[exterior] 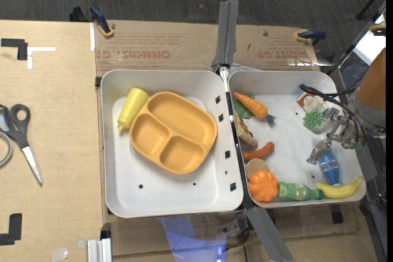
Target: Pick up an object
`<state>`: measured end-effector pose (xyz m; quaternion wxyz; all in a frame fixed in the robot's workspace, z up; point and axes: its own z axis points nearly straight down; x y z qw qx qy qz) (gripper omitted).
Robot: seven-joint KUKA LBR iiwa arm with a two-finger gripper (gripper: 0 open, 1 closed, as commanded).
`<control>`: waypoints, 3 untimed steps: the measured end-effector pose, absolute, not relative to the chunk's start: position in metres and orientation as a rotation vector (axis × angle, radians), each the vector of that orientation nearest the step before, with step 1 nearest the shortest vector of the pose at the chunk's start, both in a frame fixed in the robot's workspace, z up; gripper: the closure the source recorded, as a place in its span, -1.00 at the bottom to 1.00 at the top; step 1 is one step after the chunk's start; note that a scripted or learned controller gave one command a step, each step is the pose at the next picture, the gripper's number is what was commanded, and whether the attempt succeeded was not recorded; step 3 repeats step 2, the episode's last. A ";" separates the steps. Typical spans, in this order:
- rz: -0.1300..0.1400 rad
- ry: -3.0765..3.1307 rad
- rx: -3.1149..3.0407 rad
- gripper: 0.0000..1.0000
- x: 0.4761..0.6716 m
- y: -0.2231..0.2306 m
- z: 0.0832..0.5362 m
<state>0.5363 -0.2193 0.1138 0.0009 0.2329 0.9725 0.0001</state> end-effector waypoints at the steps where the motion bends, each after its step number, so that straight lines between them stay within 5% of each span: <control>1: 0.001 3.003 0.925 -1.00 0.533 -0.222 0.090; 2: 0.001 3.004 0.920 1.00 0.534 -0.221 0.098; 3: 0.001 3.004 0.920 1.00 0.534 -0.221 0.098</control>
